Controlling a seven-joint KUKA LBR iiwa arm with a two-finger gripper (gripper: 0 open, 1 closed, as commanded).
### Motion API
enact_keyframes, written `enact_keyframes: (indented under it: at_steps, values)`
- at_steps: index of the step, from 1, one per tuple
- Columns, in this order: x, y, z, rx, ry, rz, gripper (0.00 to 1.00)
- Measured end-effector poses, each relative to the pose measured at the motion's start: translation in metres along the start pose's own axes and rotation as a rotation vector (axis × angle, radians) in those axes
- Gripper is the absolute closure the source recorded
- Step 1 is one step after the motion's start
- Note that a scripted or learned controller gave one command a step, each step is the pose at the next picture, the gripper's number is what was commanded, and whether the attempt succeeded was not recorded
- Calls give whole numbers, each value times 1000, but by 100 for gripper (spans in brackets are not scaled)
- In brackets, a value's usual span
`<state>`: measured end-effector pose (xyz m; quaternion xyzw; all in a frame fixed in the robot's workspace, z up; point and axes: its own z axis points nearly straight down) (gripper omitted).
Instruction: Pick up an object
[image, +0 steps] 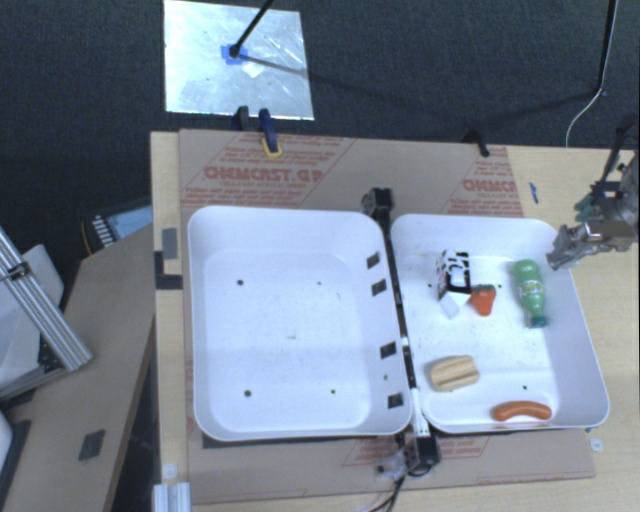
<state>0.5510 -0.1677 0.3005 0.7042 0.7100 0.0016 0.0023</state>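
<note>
The right bin (580, 330) holds a green bottle (529, 291), a small red-orange piece (484, 300), a black-and-white carton (453, 274), a tan bread roll (453, 373) and an orange sausage (521, 410). My gripper (572, 245) hangs at the right bin's upper right rim, just right of and above the green bottle. Nothing shows between its fingers.
The left bin (290, 320) sits beside the right one, with a black clamp strip (395, 320) between them. Both rest on a cardboard sheet (330, 170). A shiny metal plate (238, 58) lies at the back. An aluminium frame (35, 310) stands at the left.
</note>
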Motion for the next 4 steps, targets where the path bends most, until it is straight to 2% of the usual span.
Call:
enact_keyframes:
  at_steps: [1, 2, 3, 4]
  values:
    - [-42, -67, 2, 6, -1, 13, 100]
    - [28, 39, -52, -9, 0, -6, 100]
    - [84, -21, 49, 17, 6, 0, 100]
    - [-29, -16, 145, 12, -3, 17, 100]
